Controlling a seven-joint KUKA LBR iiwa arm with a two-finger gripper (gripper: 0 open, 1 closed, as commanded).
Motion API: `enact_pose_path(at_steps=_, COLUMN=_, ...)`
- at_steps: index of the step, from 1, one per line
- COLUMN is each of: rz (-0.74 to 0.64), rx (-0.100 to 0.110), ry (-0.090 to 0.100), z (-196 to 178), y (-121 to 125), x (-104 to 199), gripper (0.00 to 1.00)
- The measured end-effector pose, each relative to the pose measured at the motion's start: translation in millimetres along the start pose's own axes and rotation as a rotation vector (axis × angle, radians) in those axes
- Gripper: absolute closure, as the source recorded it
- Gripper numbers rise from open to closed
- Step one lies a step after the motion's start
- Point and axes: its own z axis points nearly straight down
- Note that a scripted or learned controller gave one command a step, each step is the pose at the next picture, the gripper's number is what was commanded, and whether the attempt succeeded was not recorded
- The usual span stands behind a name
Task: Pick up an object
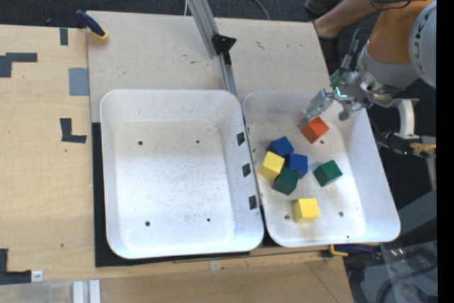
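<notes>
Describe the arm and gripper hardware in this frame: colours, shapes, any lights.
The arm is a rounded grey casing with a broad orange band above the wrist. The gripper is a small grey-and-black metal assembly with slim fingers; a small teal-green glow shows on its body. A white bracket-like part sits just below the wrist on the right.

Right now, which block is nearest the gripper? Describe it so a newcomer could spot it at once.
Look in the right bin, at its far end where the gripper hangs. Just below the gripper lies the orange block, apart from the cluster of blue, yellow and green blocks nearer the camera. It is the one orange block in the bin.
</notes>
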Motion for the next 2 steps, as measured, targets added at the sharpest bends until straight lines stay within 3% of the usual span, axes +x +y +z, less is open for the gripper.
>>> enact_pose_path(at_steps=1, rz=-0.001, rx=-0.005, ry=-0.002, z=-3, y=1, x=0, gripper=0.00)
enact_pose_path(at_steps=2, rz=-0.001, rx=0.000, ry=-0.002, z=41, y=2, x=3, gripper=0.00)
